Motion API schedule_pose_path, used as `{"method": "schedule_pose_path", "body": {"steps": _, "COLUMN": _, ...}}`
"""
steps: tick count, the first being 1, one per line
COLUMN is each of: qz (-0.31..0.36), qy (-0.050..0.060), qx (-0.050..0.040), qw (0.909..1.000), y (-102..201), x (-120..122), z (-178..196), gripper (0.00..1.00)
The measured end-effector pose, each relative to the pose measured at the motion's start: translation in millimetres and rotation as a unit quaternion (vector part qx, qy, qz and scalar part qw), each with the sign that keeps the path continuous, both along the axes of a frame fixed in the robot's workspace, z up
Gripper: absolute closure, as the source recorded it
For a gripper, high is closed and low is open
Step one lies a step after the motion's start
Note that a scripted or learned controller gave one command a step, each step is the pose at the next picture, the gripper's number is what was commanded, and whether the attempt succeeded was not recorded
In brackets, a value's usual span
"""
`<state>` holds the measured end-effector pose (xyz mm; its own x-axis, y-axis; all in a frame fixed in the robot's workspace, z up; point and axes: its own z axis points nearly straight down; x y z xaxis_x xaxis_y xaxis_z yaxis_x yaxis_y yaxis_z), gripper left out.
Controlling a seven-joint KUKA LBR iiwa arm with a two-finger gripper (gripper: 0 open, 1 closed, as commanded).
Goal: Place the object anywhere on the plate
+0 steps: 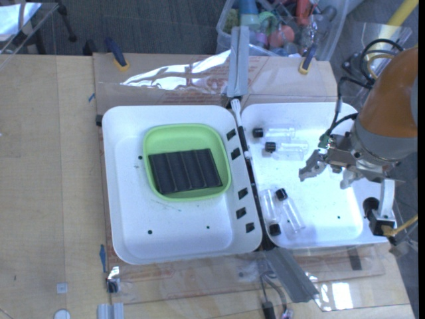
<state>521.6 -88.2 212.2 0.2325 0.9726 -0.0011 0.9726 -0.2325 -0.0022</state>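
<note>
A green square plate (188, 138) sits in the left bin (126, 198), and a dark ridged block (184, 171) lies flat on it. In the right bin (332, 221) lie several clear vials with black caps: two near the back (285, 140) and two near the front left (282, 211). My gripper (329, 176) hangs over the right part of the right bin, to the right of the vials. It is open, with its fingers (310, 171) spread and nothing between them.
A raised divider with black clips (240, 178) separates the two bins. Behind the bins stands a clear tub of coloured items (282, 8). Crumpled foil (179, 78) lies at the back of the bench. The arm's grey and orange body (392, 105) fills the right side.
</note>
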Motion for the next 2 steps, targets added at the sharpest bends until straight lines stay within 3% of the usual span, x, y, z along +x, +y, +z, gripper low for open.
{"method": "schedule_pose_path", "body": {"steps": 1, "qz": -0.06, "qy": -0.001, "qx": -0.0006, "qw": 0.9982, "y": -86, "x": 17, "z": 12, "gripper": 0.0}}
{"method": "schedule_pose_path", "body": {"steps": 2, "qz": -0.052, "qy": -0.001, "qx": -0.0004, "qw": 0.9987, "y": -127, "x": 56, "z": 90, "gripper": 0.0}}
